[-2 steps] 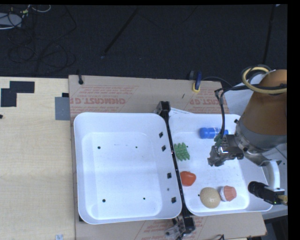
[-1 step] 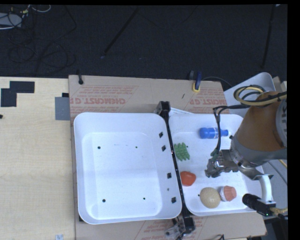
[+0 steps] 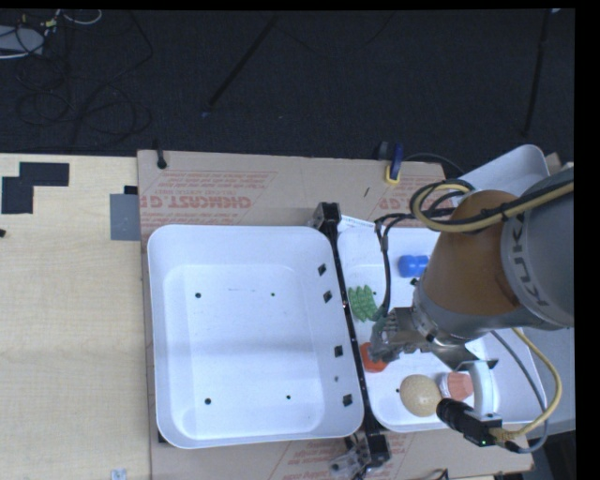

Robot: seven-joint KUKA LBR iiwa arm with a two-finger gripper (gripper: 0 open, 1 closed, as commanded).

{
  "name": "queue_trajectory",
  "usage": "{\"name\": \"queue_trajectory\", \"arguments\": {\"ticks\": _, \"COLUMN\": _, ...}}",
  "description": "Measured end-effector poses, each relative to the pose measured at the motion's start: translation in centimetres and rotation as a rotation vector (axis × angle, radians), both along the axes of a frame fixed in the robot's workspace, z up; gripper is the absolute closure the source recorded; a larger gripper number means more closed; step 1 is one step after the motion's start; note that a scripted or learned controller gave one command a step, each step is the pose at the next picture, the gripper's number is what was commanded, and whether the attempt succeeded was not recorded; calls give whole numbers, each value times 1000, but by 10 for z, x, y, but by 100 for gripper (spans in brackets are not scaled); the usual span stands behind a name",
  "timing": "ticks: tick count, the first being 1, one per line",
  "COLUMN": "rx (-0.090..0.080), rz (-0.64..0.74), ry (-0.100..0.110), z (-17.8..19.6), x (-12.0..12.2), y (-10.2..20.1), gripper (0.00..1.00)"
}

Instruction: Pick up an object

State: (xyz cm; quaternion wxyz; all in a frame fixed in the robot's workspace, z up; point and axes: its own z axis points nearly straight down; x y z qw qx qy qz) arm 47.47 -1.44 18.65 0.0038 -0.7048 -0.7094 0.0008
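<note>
We are looking down at a dark carpeted floor [image 3: 281, 75] strewn with cables [image 3: 56, 28], beyond a pale wooden bench [image 3: 66, 309].

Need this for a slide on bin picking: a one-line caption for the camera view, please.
KUKA arm's gripper lowered over a red object in the right bin, beside green, blue and cream items.

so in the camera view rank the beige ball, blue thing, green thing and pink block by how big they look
1. beige ball
2. green thing
3. blue thing and pink block, which look about alike; the arm partly hides both, so I won't rank them.
</note>
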Motion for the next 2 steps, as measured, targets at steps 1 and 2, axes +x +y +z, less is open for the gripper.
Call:
{"name": "queue_trajectory", "arguments": {"ticks": 1, "rx": -2, "rz": 2, "ry": -11, "z": 66, "x": 40, "y": 78, "gripper": 100}}
{"name": "queue_trajectory", "arguments": {"ticks": 2, "rx": 2, "rz": 7, "ry": -20, "z": 183, "x": 114, "y": 209, "gripper": 100}}
